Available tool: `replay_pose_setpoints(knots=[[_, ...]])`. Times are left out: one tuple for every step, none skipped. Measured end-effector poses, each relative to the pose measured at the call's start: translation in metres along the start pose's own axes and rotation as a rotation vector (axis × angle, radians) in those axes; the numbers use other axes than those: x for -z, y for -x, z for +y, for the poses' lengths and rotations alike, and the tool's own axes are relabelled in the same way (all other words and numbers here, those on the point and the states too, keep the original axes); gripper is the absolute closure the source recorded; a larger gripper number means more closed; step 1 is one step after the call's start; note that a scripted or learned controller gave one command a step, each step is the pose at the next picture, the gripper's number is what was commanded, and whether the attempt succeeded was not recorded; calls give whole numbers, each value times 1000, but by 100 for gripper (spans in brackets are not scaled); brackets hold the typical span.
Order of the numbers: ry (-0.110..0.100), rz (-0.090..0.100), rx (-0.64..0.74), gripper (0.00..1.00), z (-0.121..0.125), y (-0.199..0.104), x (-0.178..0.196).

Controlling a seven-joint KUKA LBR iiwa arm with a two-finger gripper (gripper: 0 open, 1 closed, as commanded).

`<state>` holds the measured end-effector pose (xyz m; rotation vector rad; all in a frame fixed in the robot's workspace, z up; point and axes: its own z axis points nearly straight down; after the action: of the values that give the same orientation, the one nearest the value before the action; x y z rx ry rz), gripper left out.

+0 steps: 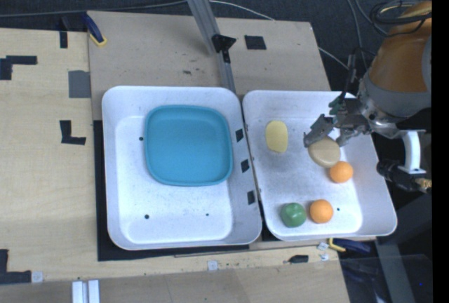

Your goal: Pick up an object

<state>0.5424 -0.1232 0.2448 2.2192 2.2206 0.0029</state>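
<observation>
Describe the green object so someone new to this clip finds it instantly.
Look in the right bin, along its near edge. The green ball lies there, left of an orange ball. It is the only green item among yellow, beige and orange ones.

Blue plate point(188, 145) in left bin point(119, 175); grey pole point(203, 7) behind.

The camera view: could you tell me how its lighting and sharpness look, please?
Camera view: even, soft light, with faint shadows beside the blue plate and under the gripper; slightly soft overall, so the beige object below the gripper blurs at its edges; a bright glare spot at the top edge.
</observation>
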Motion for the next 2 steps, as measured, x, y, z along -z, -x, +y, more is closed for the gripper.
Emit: replay_pose_setpoints(knots=[[-3, 1, 4, 100, -8, -59, 3], [-5, 1, 4, 100, -13, -109, -13]])
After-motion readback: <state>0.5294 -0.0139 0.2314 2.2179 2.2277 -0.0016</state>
